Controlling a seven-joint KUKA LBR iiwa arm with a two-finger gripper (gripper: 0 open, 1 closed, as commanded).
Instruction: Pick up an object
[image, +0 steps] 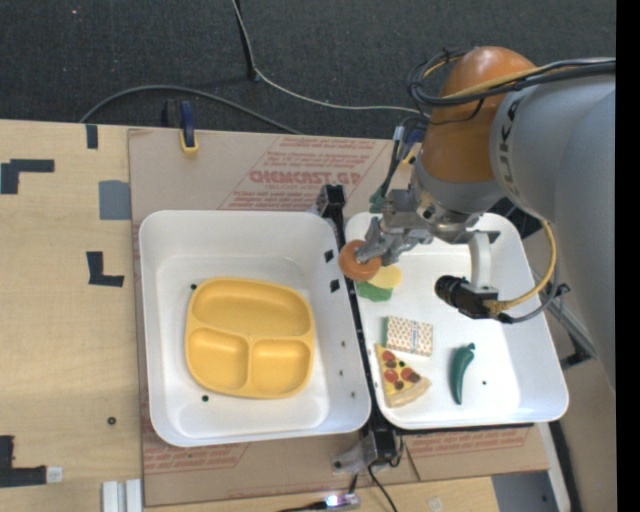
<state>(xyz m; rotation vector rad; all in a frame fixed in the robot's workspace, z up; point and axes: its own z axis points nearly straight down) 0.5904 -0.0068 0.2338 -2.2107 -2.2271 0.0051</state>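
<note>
While board (300, 175) under bins reads "CHEMCAST", gripper (372, 250) sits closed on orange disc (356, 262) over right bin (520, 395) left edge.

The big grey arm with its orange band (470, 110) reaches in from the right and bends down, its pincer (378, 250) pointing low and left.

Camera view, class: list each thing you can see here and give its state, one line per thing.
Claw: low at the right bin's left edge, an orange round piece between its fingers.
Orange round piece: gripped, over the divide between bins.
Yellow-green piece: lying just below the claw.
Yellow tray: flat in the left bin, compartments up.
Cracker: lying flat.
Pizza slice: lying flat.
Green pepper: lying flat.
</note>
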